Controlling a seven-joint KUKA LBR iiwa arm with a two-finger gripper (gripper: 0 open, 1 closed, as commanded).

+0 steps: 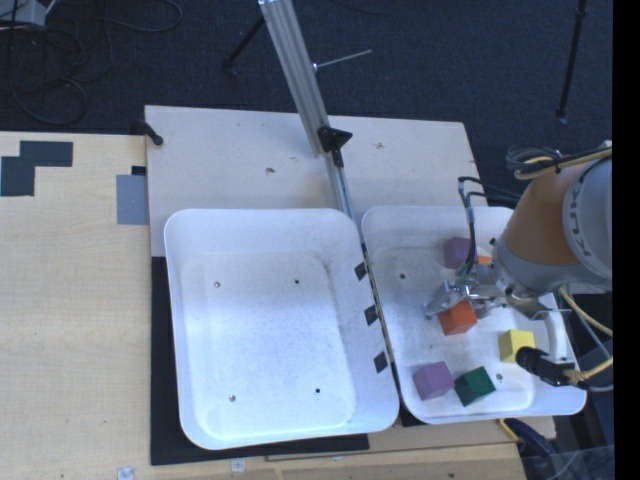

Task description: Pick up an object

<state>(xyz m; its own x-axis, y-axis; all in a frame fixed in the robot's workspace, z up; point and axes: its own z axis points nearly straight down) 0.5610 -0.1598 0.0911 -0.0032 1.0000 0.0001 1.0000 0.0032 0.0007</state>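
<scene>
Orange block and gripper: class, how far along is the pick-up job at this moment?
Done: the gripper has reached into the right bin, right at the orange block. In hand: a grasp try there; whether the block is held cannot be told. Left: lifting it out. Purple, green and yellow blocks lie untouched.

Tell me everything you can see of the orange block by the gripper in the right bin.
The orange block is a small cube-like piece, matte and solid-coloured, possibly foam or wood. It lies in the middle of the right bin, turned at a slant to the bin's walls. The gripper is right over its upper edge and overlaps it; whether the block is actually gripped cannot be told. No other block touches it: the yellow block lies to its right, and a purple block lies toward the near wall.
</scene>
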